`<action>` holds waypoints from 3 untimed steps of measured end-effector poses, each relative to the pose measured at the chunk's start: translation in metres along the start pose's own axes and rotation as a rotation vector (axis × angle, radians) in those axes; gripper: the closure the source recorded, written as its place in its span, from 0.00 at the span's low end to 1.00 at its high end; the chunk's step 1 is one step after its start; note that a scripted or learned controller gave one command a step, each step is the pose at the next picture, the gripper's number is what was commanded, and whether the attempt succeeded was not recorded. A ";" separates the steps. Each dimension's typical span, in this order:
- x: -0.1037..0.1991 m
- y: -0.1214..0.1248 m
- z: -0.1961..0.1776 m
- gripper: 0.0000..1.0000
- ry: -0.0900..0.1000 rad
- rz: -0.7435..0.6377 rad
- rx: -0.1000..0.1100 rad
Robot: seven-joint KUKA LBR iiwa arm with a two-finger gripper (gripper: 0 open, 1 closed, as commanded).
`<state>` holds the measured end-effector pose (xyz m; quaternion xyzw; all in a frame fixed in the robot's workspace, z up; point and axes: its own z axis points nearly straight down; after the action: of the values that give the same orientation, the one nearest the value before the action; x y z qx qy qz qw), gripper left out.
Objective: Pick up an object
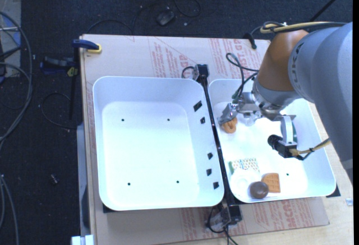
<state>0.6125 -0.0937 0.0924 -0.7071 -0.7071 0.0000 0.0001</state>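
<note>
Gripper low by the right bin's left wall, fingers clasping one orange object.
Four objects crowd its lower half; left bin centre-frame.

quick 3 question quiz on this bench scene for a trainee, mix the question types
1. True or false: the gripper is over the left bin.
2. Which thing lies nearest the gripper? A) the orange piece B) the brown round thing C) the tan cracker
3. Fill in: the green and white packet lies in the ____ bin.

Key
1. False: it is over the right bin, near the divider.
2. A: the orange piece sits just under the fingertips, whether gripped cannot be told.
3. Right.
</note>
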 end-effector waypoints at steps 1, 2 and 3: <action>0.001 -0.011 0.000 0.00 0.000 0.001 0.000; 0.002 -0.020 0.000 0.00 0.000 0.000 0.000; 0.002 -0.031 0.000 0.00 0.000 0.000 0.001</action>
<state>0.5811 -0.0920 0.0923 -0.7071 -0.7072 0.0002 0.0002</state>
